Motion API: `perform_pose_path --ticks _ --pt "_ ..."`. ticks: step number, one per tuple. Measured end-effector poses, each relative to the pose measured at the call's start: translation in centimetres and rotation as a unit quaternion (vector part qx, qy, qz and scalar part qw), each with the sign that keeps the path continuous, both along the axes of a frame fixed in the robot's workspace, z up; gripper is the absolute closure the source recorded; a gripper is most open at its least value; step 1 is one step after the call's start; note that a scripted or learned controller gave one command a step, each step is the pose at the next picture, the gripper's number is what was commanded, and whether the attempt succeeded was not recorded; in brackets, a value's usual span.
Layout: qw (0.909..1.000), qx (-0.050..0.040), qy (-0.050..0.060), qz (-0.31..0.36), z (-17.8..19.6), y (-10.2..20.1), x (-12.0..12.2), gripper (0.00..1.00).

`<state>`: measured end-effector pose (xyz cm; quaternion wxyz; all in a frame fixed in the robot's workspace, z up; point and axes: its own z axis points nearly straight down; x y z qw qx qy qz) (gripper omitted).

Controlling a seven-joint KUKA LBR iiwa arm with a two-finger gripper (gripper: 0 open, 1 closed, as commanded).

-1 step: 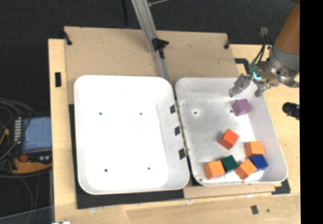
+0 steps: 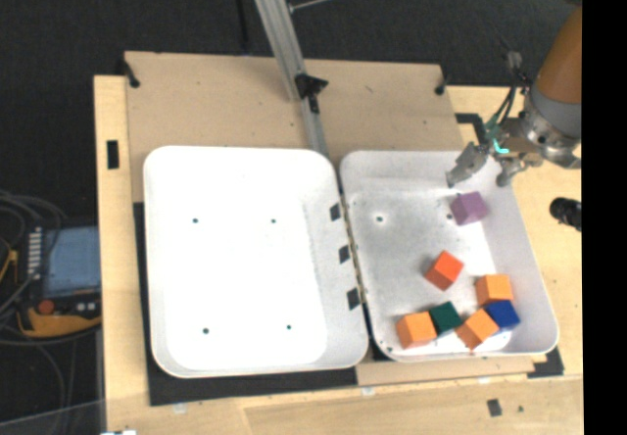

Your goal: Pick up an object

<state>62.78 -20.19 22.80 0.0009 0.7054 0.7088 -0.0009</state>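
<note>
Near edge of right bin (image 2: 529, 257): orange cube (image 2: 416, 328), green cube (image 2: 446, 315), orange cube (image 2: 479, 327), blue cube (image 2: 502, 313), orange cube (image 2: 494, 287); mid-bin red-orange cube (image 2: 444, 269) sits rotated diamond-wise; purple cube (image 2: 468, 208) near far-right corner, roughly square-on; claw (image 2: 485, 167) above far rim, fingers spread, gripping nothing.

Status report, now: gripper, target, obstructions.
Gripper open, holding nothing, over right white bin back edge. Small purple cube just below it, lying apart. Other cubes clustered near front corner, out of the way.

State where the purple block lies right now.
The purple block lies in the right bin, toward its far right side, just below the gripper and above the red-orange block.
</note>
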Motion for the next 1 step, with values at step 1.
perform_pose_path --ticks 1 --pt "1.0000 -0.0001 0.002 -0.003 -4.86 -1.17 -0.04 0.00"
